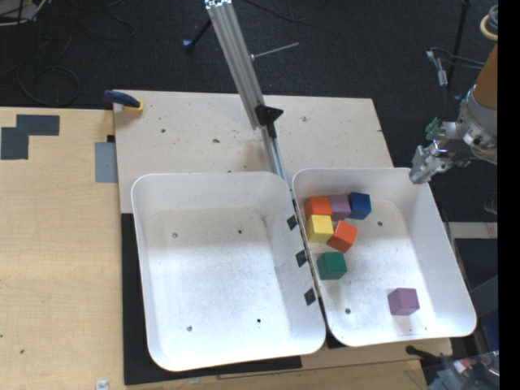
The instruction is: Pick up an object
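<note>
Several small blocks lie in the right bin (439,242). Clustered near its left wall are an orange block (318,205), a mauve block (340,205), a blue block (359,204), a yellow block (320,227), a tilted orange-red block (344,235) and a green block (331,264). A purple block (403,301) sits alone near the front right corner. My gripper (426,162) hangs at the right bin's back right corner, above the rim and well apart from all blocks, with nothing visibly in it.
The left bin (162,218) stands beside the right one, with black clips (301,258) along the shared wall. A slanted aluminium bar (244,71) rises from the bench behind the bins. A blue and yellow tool (123,101) lies at the board's back left.
</note>
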Action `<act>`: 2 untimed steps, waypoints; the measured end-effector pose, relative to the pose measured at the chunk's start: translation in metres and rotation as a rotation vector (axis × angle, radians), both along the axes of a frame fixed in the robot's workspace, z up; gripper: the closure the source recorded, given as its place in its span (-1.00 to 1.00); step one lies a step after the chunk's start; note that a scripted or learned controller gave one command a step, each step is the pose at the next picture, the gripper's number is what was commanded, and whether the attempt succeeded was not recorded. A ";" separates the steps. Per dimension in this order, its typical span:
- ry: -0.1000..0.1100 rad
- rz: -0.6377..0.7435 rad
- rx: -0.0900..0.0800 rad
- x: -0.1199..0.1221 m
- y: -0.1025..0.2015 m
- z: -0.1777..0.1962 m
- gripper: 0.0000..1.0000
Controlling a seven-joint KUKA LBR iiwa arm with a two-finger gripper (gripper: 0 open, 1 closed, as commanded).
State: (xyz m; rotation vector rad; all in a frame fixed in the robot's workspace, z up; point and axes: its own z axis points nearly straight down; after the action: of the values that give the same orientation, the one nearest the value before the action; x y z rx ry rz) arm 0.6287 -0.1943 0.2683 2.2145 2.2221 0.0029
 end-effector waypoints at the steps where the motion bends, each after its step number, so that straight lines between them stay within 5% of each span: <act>1: 0.003 0.002 0.002 0.000 0.000 0.020 1.00; 2: 0.007 0.001 0.004 0.013 0.046 0.013 1.00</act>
State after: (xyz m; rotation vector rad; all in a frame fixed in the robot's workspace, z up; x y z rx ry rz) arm 0.6414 -0.1479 0.2816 2.2191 2.2279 -0.0007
